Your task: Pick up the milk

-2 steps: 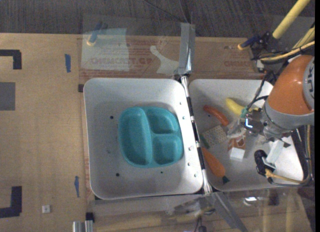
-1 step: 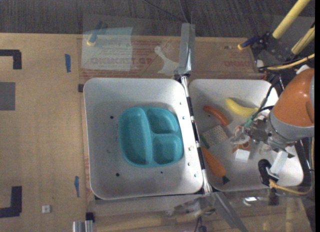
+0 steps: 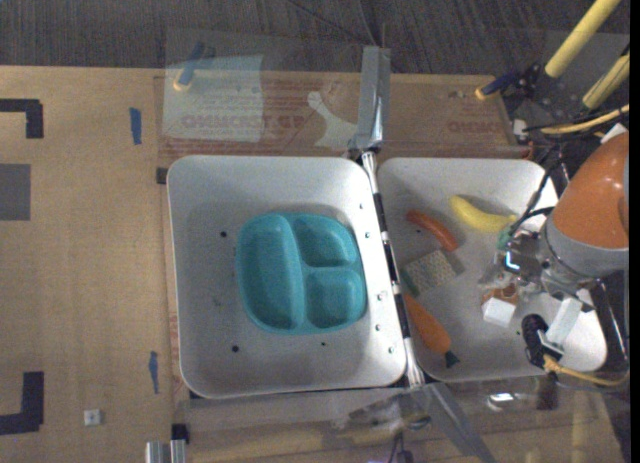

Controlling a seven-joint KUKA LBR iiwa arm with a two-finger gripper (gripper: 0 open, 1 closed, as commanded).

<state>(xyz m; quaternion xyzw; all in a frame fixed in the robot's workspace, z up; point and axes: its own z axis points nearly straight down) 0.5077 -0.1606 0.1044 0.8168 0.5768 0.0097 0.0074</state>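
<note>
Sitting white, boxy: sm. milk (image 3: 497, 311)

The arm (image 3: 590, 213) is seen at the right edge of the frame, its orange band uppermost, with the tool (image 3: 505, 286) lowered at centre right.

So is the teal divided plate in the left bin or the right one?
In the left bin. The teal plate lies flat near its middle, away from the food in the right bin.
</note>
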